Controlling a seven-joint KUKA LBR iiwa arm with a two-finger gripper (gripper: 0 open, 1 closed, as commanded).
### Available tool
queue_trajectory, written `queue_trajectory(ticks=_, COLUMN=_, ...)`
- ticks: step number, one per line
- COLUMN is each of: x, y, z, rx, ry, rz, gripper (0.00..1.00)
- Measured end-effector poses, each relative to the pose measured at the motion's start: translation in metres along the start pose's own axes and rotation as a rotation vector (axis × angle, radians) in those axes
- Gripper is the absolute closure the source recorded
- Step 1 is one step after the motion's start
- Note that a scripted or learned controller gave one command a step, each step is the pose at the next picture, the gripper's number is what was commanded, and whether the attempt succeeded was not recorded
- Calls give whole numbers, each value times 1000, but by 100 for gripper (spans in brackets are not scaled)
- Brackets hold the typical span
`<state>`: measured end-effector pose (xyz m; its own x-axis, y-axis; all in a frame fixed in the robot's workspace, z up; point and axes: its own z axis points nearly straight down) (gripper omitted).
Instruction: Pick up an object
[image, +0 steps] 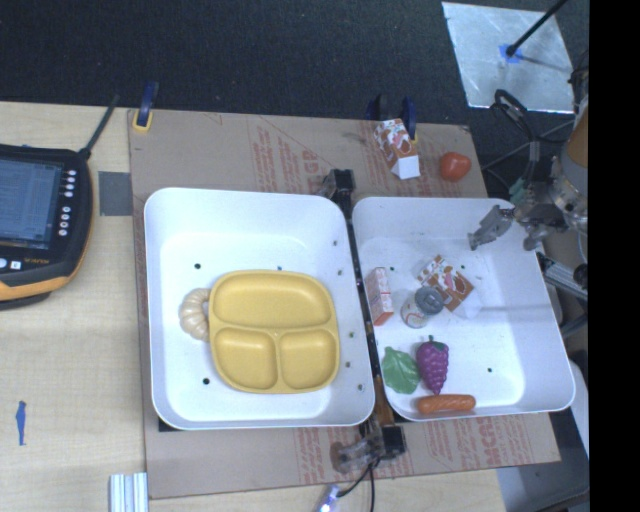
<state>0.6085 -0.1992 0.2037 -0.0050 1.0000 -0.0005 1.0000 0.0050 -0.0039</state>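
Two shallow white bins are seen side by side on a cardboard sheet. The left bin (165, 300) is occupied by a yellow divided tray (272, 330), against whose left edge a pale, ridged, shell-like object (193, 312) is tucked.

The loose objects are gathered in the right bin (520, 340), mostly toward its left half. A small orange-and-white carton (378, 295) is laid along the left wall. Just right of it a small round tin (422, 305) is found, touching or nearly touching a patterned snack packet (446, 280) above it. Near the front left corner a green leafy piece (400, 370) is set just beside a purple bunch of grapes (433, 364), and an orange carrot-like piece (446, 405) is laid along the front edge below them.

The gripper (510, 226) is seen over the far right corner of the right bin, reaching in from the right. Its two grey fingers (487, 230) are spread apart — nothing is held between them, and it is well apart from the nearest packet.

Outside the bins, on the cardboard past the far edge, a small carton (397, 147) and a red ball-like object (455, 166) are placed. A handheld control pad (35, 220) is set at the bench's left edge.
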Motion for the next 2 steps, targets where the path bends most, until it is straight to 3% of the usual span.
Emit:
queue_trajectory(ticks=1, x=25, y=-51, z=89, rx=-2, ry=1, rz=2, gripper=0)
queue_trajectory(ticks=2, x=45, y=0, z=111, rx=-2, ry=1, rz=0, gripper=0)
